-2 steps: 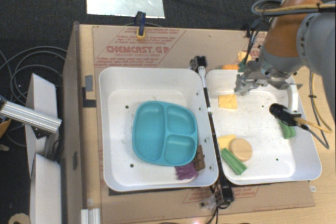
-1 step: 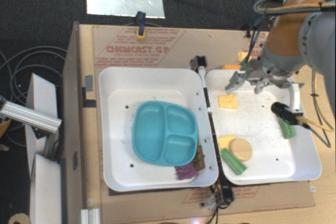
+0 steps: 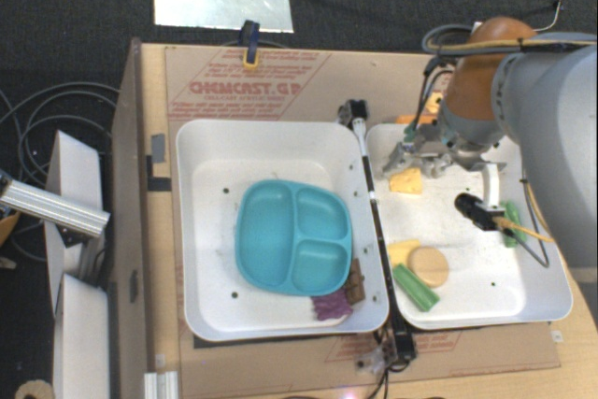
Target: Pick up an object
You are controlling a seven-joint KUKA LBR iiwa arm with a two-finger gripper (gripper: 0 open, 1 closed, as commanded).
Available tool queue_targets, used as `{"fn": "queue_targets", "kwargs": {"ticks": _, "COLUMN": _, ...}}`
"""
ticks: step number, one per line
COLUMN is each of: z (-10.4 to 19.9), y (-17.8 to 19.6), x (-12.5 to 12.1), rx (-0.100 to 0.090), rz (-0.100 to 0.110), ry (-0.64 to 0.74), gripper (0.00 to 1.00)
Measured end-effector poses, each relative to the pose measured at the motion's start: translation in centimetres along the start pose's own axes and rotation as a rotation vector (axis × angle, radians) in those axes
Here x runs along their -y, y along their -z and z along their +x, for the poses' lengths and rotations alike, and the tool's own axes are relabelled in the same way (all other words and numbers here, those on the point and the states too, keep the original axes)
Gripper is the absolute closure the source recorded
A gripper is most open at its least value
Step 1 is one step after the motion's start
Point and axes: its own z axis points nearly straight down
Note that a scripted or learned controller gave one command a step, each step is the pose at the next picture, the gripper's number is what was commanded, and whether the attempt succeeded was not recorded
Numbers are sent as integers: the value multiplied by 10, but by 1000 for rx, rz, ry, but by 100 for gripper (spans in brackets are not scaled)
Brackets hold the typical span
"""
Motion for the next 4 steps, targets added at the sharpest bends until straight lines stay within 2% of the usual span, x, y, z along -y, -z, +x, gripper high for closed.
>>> {"fn": "queue_targets", "kwargs": {"ticks": 1, "z": -9, "y": -1, "x": -7, "rx": 0, "rz": -5, "ry": -4, "gripper": 0}}
{"fn": "queue_targets", "kwargs": {"ticks": 2, "z": -41, "y": -1, "x": 55, "rx": -1, "rz": 0, "ry": -9, "gripper": 0}}
{"fn": "queue_targets", "kwargs": {"ticks": 3, "z": -16, "y": 0, "x": -9, "rx": 0, "rz": -10, "ry": 2, "gripper": 0}}
{"fn": "queue_targets", "kwargs": {"ticks": 4, "z": -2, "y": -2, "x": 10, "rx": -1, "rz": -2, "ry": -1, "gripper": 0}}
